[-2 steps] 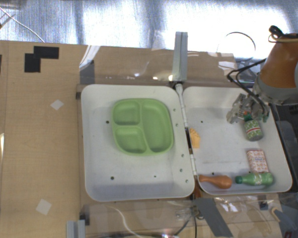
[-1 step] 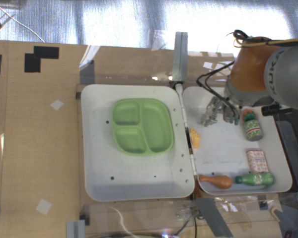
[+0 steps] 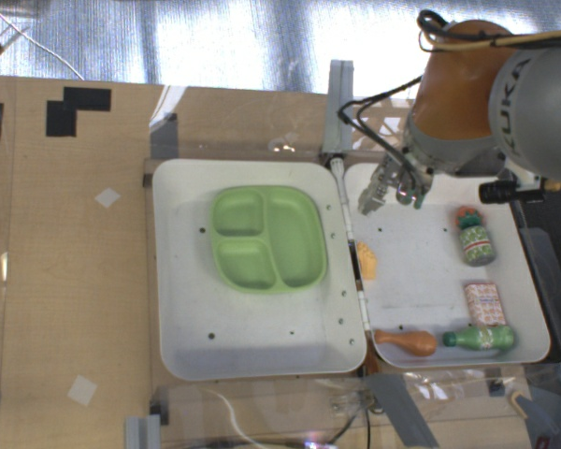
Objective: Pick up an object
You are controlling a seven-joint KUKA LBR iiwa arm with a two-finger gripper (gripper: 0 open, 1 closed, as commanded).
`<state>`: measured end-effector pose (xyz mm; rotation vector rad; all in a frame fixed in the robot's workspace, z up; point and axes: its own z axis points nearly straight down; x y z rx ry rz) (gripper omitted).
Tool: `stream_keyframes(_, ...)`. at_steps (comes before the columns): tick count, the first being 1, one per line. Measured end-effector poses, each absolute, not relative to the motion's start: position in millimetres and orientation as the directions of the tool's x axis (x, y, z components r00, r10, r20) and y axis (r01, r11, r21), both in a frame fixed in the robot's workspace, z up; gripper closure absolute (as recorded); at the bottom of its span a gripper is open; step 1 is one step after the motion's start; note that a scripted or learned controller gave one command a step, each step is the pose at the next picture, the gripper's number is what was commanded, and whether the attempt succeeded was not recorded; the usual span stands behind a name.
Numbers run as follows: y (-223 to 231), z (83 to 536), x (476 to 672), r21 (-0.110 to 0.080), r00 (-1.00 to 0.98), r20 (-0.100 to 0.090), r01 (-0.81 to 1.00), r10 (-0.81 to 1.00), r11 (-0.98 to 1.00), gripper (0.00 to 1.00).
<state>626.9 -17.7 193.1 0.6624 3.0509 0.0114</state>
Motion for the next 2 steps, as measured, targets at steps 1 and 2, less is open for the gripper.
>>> stream_keyframes(1,-49.8,250.3,572.9,0.007,-0.605,-0.007,0.796,0.796,0.605,1.0)
stream_keyframes(2,-122.8,215.4,554.8,0.003,-0.74,-0.007,0.673,0.673,0.74,1.0)
